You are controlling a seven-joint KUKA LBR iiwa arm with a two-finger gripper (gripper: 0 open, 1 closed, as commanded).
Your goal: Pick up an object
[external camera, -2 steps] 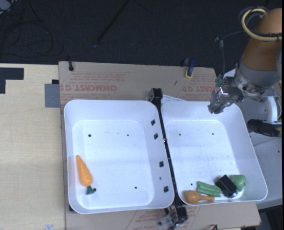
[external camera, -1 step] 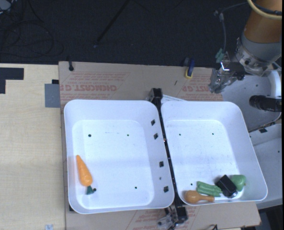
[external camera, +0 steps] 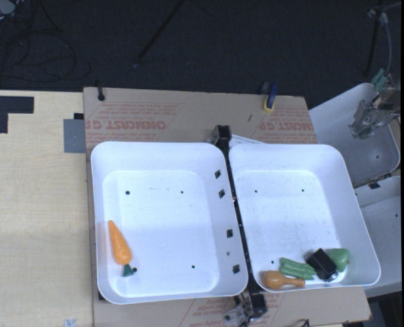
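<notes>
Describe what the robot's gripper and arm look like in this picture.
The gripper, at the view's right edge, is a small pale grey, metallic-looking assembly with a greenish part at its top. A thin dark cable curves up from it against the dark background. It is too small and blurred to make out any markings.

wide floors, two cluttered corners

your pincer (external camera: 369,116) hangs just outside the right bin's (external camera: 290,154) far corner. the floor nearest it lies open. straight down-view from it, a green pod (external camera: 296,268), black block (external camera: 321,263) and yellow gourd (external camera: 281,280) crowd one corner. farthest off, a carrot (external camera: 119,243) hugs the left bin's (external camera: 154,150) outer wall.
</notes>
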